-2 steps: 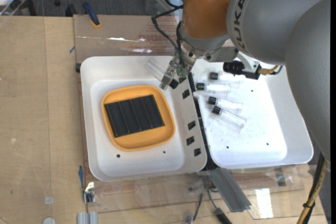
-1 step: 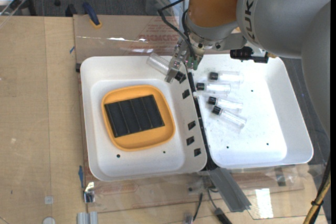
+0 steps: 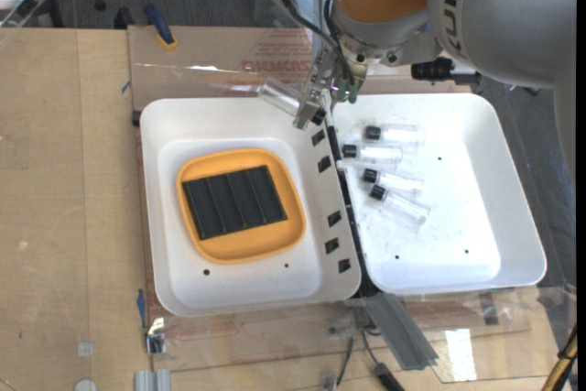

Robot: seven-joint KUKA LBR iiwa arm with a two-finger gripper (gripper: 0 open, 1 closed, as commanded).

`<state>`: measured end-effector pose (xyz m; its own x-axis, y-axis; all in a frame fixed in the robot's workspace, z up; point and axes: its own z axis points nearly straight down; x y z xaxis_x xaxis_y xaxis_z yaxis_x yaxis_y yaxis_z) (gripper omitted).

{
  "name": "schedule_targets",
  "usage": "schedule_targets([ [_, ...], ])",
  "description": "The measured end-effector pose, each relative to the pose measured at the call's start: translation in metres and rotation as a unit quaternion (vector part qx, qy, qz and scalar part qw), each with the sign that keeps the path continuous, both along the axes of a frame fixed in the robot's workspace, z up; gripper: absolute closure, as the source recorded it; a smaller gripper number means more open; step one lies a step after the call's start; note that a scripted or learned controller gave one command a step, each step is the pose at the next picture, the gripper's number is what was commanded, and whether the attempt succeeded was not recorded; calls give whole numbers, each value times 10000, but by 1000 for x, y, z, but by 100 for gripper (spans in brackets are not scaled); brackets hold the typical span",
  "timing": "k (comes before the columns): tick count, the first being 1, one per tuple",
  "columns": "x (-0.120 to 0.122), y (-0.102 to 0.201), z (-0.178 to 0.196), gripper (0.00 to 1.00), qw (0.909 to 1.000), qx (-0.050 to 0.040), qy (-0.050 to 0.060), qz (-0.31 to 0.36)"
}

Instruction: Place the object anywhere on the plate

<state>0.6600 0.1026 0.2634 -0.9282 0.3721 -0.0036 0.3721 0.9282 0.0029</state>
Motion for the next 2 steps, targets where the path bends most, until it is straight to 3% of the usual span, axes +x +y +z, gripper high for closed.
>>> schedule_targets([
  [1,-3,-11,-8,100,9999,-4,24,143],
  [2,0,-20,-4,100,9998,4,6,-180],
])
